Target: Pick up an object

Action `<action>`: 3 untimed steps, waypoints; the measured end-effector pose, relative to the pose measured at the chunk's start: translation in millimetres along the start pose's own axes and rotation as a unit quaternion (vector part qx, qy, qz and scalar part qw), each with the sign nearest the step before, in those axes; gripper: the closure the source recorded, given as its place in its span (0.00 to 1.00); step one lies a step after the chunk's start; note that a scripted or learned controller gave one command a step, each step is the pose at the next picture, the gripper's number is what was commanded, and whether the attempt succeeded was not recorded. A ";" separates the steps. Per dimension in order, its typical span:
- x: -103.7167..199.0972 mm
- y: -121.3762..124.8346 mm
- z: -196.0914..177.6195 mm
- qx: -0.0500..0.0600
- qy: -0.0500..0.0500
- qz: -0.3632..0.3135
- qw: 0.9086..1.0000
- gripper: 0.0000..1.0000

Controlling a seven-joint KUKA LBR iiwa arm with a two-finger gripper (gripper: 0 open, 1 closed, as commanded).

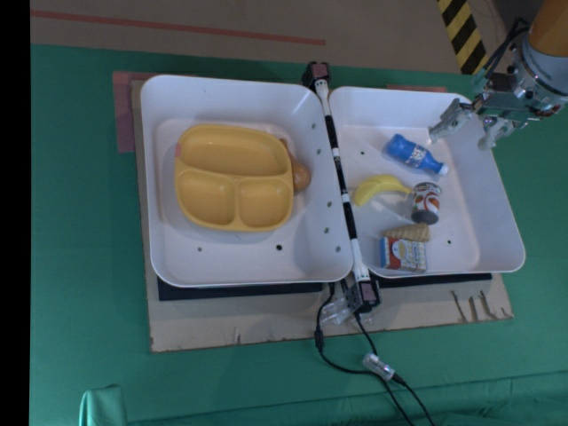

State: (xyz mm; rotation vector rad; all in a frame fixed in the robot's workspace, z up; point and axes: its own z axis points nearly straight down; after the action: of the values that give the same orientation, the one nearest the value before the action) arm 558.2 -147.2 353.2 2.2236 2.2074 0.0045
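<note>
Over the far right corner of the right bin (497, 204), the gripper (468, 129) hung at the end of the grey arm, whose orange band showed at the upper right edge of the view. Its fingers (446, 123) were spread apart with nothing between them, one reaching out toward the left and the other pointing down near the bin's right wall. Just below and to the left of that gripper, a blue bottle (414, 154) with a white label lay on its side on the bin floor, close to the fingers but apart from them. Nearer the middle of the same bin, a yellow banana (380, 188) curved beside a small can (425, 202) with a red and white label, the two lying just beside each other. Below them sat a tan, ridged cone-shaped piece (408, 232) and, touching or nearly touching it, a small red and white box (404, 254). On the other side of the divider, the left bin (177, 264) carried a yellow compartment tray (234, 177), and a small brownish round thing (301, 177) rested against the tray's right edge. Both bins stood on cardboard over a green-covered surface (80, 238), and cables (373, 362) trailed from the near end of the divider.
</note>
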 end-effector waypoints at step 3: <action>-6.8 61.7 130.5 -0.023 -0.010 0.002 1.000 1.00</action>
State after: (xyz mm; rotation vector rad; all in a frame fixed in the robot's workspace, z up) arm 620.8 -155.0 223.2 2.1947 2.1695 0.0325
